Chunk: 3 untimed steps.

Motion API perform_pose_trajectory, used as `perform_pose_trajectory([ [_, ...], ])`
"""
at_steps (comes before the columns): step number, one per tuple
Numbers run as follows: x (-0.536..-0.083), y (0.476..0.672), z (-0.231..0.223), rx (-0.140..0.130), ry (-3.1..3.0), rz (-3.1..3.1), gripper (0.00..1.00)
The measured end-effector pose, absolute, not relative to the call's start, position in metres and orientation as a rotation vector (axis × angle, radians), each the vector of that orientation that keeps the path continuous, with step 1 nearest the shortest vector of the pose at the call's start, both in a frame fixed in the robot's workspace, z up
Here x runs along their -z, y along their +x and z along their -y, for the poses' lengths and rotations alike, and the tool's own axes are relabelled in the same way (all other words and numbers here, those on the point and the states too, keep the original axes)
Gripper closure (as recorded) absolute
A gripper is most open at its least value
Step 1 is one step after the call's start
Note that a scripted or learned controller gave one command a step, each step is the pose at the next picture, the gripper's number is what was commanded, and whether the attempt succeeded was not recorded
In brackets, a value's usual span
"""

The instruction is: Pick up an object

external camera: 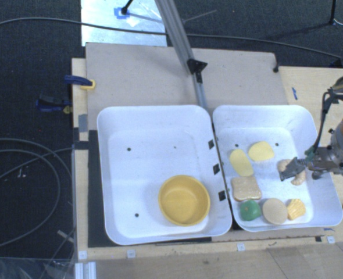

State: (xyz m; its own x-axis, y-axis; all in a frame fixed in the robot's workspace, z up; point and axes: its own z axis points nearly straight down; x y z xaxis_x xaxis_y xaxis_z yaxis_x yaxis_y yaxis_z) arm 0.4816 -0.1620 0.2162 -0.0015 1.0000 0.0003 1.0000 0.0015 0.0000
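Beige pastry-shaped toy (298,178) at the right bin's (258,114) right side, gripper (290,171) low over it, reaching stage, grasp unconfirmed, claw state impossible to tell; next: settling squarely around it, closing, then lifting straight up.

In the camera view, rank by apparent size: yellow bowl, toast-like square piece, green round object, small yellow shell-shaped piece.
1. yellow bowl
2. toast-like square piece
3. green round object
4. small yellow shell-shaped piece; it looks close in size to the green one.

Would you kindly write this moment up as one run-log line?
gripper: low in right bin, over a small beige piece | grasp: cannot tell | yellow bowl: left bin
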Motion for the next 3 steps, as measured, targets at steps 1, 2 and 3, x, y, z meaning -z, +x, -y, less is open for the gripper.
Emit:
perform_pose_trajectory([
  [1, -0.173, 0.484, 0.156, 0.000, -2.220, 2.222, 0.00],
  [2, -0.131, 0.486, 0.152, 0.000, -2.219, 2.221, 0.00],
  [3, -0.143, 0.488, 0.152, 0.003, -2.221, 2.225, 1.00],
])
